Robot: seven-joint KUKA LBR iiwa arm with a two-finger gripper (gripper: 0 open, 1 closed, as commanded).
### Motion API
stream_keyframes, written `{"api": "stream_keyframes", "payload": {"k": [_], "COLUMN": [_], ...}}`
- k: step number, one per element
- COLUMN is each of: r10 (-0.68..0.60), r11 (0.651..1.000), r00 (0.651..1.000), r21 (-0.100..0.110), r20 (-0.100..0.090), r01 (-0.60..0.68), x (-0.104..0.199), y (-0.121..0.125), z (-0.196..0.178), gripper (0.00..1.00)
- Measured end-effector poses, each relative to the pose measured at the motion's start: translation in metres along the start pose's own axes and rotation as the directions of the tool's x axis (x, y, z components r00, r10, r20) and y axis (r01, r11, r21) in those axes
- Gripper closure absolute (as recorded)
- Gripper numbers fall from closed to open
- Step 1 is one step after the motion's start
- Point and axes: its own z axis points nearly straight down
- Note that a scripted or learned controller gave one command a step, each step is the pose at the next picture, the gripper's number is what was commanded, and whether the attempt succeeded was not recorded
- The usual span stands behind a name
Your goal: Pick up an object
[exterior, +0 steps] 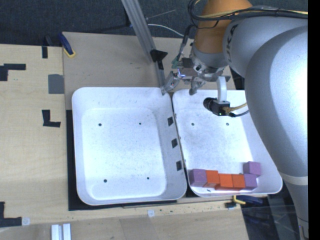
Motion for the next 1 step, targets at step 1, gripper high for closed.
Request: {"api": "stream_keyframes", "payload": {"k": [1], "r10": [0.001], "r11": [1.000], "r00": [1.000], "r21": [0.005], "r20": [0.000], "r01": [-0.001], "x": [0.0349], "y": [-0.0330], "z": [-0.0001], "gripper": [0.00]}}
